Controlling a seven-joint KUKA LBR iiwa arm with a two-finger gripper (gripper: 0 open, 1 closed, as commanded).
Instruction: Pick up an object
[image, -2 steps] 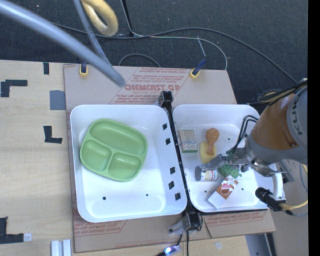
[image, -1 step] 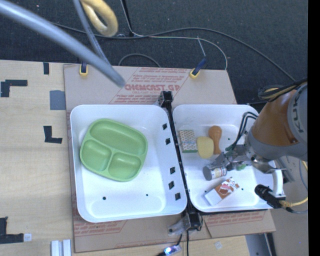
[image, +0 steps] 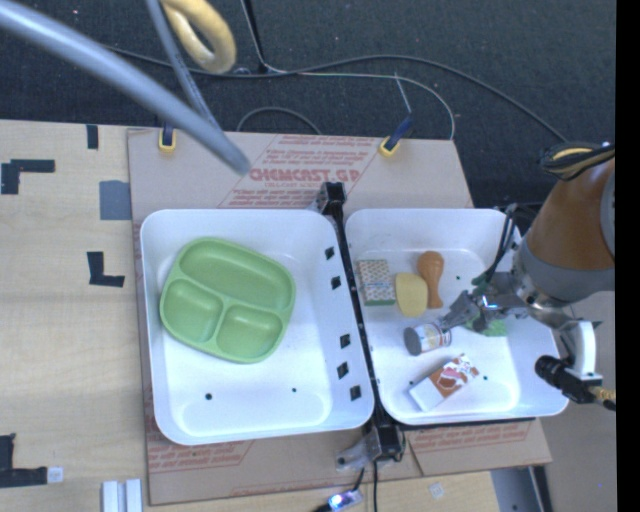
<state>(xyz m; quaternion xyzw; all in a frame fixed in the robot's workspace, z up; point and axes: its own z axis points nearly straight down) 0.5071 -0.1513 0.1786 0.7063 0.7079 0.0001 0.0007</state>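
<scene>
The right bin (image: 500, 225) holds several small objects. A patterned green-and-white block (image: 375, 280) lies near the divider, with a yellow block (image: 411, 293) and a brown wooden piece (image: 432, 275) beside it. A small grey jar (image: 425, 337) lies on its side near the middle. A red-and-white packet (image: 447, 381) rests near the front wall. My gripper (image: 464, 314) hangs low over the bin, just right of the jar and close to it. A green item (image: 497, 324) sits partly hidden under the wrist.
The left bin (image: 250, 410) holds a green divided plate (image: 227, 300). A black divider (image: 347, 310) runs between the bins. The arm's orange and grey body (image: 572, 235) covers the right bin's right edge. Cables lie behind the bins.
</scene>
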